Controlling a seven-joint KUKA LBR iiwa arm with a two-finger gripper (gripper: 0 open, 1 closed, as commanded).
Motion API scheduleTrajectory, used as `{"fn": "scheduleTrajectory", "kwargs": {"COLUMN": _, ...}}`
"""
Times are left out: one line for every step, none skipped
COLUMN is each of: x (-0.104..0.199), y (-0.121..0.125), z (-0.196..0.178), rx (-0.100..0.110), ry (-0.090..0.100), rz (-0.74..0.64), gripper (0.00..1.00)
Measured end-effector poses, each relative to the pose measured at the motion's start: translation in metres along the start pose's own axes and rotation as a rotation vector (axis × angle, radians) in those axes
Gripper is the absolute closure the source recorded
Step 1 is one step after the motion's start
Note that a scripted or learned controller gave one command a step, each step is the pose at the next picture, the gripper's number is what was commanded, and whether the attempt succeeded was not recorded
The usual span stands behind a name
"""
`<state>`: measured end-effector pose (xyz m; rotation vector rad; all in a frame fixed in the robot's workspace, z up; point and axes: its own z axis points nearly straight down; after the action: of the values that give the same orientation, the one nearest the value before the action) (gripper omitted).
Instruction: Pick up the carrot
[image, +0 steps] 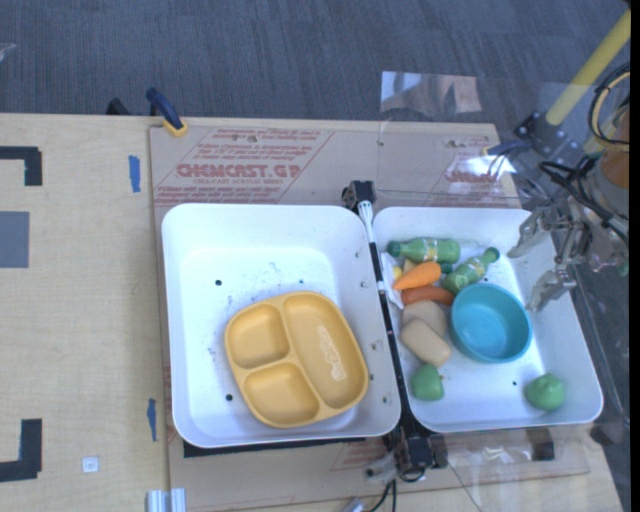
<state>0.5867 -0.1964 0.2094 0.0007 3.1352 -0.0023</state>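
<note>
Orange carrot (418, 275) half hidden among bottles (425, 249).

Two bins (190, 300), two bottles (425, 249)

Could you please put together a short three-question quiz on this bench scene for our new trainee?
1. True or false: the carrot lies in the right bin.
2. Which item sits in the left bin? A) blue bowl B) yellow divided plate C) green bottle
3. Fill in: the gripper hovers at the right bin's ____ edge.

Key: 1 true; 2 B; 3 right.
</note>
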Motion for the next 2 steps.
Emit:
{"fn": "scheduleTrajectory", "kwargs": {"x": -0.082, "y": 0.047, "z": 0.008, "rx": -0.003, "ry": -0.004, "rz": 0.147, "gripper": 0.00}}
{"fn": "scheduleTrajectory", "kwargs": {"x": -0.076, "y": 0.123, "z": 0.009, "rx": -0.005, "ry": 0.000, "rz": 0.065, "gripper": 0.00}}
